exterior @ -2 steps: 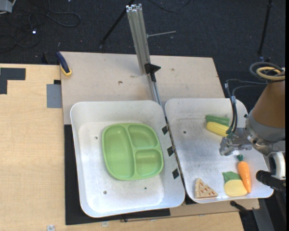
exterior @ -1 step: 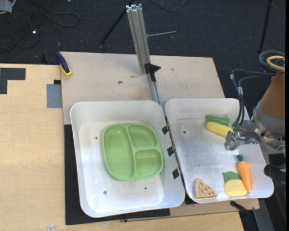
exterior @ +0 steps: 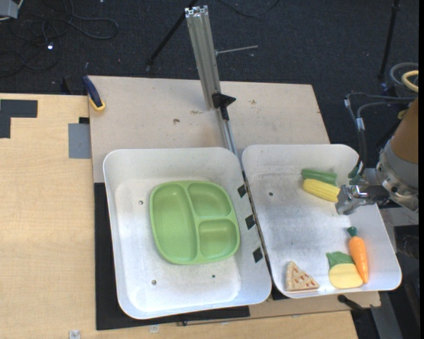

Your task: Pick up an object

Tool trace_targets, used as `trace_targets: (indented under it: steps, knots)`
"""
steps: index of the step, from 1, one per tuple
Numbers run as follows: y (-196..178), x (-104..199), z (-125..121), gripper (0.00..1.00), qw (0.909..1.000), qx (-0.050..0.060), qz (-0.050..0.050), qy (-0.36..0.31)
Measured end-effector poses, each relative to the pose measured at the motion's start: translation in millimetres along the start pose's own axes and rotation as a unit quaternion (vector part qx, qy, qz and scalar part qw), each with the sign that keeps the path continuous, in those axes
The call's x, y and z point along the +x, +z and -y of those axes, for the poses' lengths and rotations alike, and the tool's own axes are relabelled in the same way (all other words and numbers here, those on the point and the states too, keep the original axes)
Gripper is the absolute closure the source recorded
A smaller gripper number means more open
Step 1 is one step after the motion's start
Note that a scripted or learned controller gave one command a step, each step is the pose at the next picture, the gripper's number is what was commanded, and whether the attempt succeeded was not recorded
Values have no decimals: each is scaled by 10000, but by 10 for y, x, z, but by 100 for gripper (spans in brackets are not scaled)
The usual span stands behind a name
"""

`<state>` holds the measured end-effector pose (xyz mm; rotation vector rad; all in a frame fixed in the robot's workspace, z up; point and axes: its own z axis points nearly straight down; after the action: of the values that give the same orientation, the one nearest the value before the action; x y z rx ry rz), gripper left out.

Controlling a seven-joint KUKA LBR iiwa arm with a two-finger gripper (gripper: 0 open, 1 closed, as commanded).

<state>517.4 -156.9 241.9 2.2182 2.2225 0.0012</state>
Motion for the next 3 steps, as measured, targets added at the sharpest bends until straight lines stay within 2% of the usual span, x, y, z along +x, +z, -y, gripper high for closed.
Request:
trace_targets:
  steps: [1,3]
  knots:
    - [-79,539,-106,100,10000,8,-11,-19]
    - [26,1524,-120,100,10000,26,-13,-13]
